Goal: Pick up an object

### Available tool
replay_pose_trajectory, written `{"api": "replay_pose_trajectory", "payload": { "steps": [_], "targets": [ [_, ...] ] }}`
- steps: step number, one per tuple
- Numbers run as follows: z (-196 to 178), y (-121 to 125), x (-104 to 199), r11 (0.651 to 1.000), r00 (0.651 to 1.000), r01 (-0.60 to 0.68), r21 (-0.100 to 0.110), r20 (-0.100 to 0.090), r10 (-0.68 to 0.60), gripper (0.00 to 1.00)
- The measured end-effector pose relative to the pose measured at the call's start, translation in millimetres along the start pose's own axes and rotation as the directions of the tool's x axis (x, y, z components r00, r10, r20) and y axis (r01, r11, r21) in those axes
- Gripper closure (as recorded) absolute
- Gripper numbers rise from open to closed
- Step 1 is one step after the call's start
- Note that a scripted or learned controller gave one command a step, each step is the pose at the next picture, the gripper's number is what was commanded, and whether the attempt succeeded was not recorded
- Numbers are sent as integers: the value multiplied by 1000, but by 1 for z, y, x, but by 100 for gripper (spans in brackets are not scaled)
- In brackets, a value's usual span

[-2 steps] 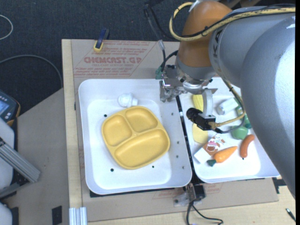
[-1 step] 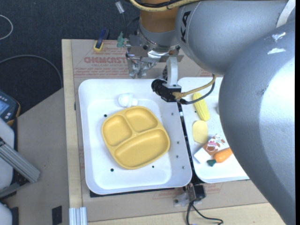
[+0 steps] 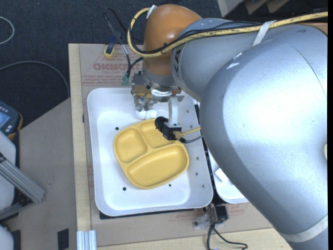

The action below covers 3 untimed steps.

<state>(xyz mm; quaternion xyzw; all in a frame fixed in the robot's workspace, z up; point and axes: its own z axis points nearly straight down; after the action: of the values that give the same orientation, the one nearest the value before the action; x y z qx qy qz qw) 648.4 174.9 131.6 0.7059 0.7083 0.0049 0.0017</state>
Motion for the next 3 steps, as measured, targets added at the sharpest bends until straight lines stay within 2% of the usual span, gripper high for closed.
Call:
{"api": "replay_pose_trajectory", "payload": {
  "steps": [1,2,3],
  "targets": [
    [-36,-41,27,1000,1000,0,13,3,0,100],
    [-45,-39,26,1000,1000,-1,11,4,1,100],
    [-162,-74,48,1000,1000,2,-2,-2,-2,100]
  ]
}}
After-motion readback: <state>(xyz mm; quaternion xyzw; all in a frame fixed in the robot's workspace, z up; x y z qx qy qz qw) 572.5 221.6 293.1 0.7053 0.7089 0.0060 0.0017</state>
